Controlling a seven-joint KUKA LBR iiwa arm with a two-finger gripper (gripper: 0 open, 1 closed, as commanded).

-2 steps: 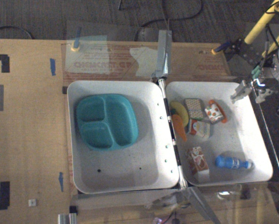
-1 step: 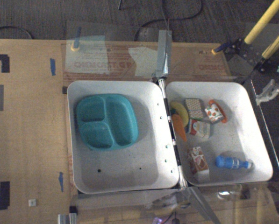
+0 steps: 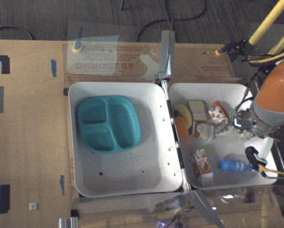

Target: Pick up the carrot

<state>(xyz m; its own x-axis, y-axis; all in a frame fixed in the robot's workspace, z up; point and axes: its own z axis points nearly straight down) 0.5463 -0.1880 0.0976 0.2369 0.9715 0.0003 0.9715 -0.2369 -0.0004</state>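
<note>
Landmark: the metal divider strip (image 3: 172,132) running between the two shallow white bins.

Left of the divider, the left white plastic bin (image 3: 84,175) is holding a teal three-compartment plastic plate (image 3: 108,123), sitting flat in the half of the bin farther from the divider, toward the bin's far edge.

Just right of the divider, the orange carrot (image 3: 182,128) is lying in the right white plastic bin (image 3: 237,175), long axis roughly parallel to the divider, close to the bin wall. A yellow-green banana-shaped toy (image 3: 183,111) is touching or overlapping the carrot's far end. Nothing is gripping the carrot.

Further right of the divider: a small patterned box (image 3: 197,109), a crumpled colourful packet (image 3: 204,130) beside the carrot, a red-and-white carton (image 3: 201,162) lying toward the near edge, an orange-and-white small package (image 3: 219,112) toward the far edge, and a blue plastic bottle (image 3: 234,165) lying on its side.

Farthest right of the divider, the grey arm with the orange band (image 3: 273,96) is hanging over the right bin's right rim. The gripper (image 3: 240,123) is sitting well apart from the carrot, on the other side of the crumpled packet. Can't tell from this angle whether it is open or closed; no object is visibly held.
</note>
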